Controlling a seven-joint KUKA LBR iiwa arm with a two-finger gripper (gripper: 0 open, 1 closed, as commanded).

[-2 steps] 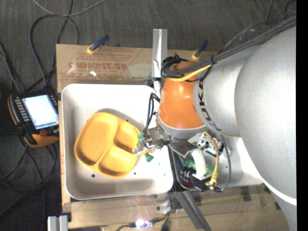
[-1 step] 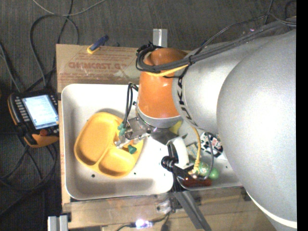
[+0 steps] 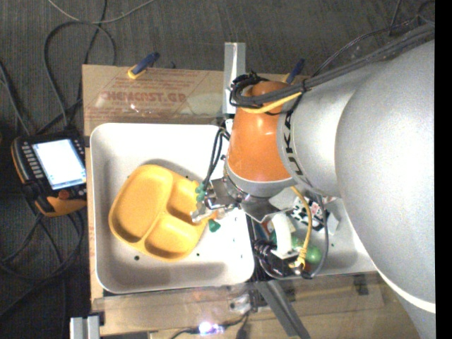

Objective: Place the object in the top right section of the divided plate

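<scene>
Over plate's right edge: grey-and-orange arm's gripper [image 3: 205,205]
Yellow plastic divided plate [image 3: 152,214]: left white bin [image 3: 127,277]
Fingers: state hidden, can't tell

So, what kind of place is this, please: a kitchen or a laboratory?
Most likely a robotics lab or test cell, not a kitchen. A large grey and orange robot arm reaches over a white bin holding a yellow divided plate, loose cables lie on the carpet, and a handheld control pendant sits beside the bench.

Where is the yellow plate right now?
The yellow divided plate lies in the left white bin, toward its middle. The gripper sits at the plate's right edge, below the arm's orange band.
</scene>
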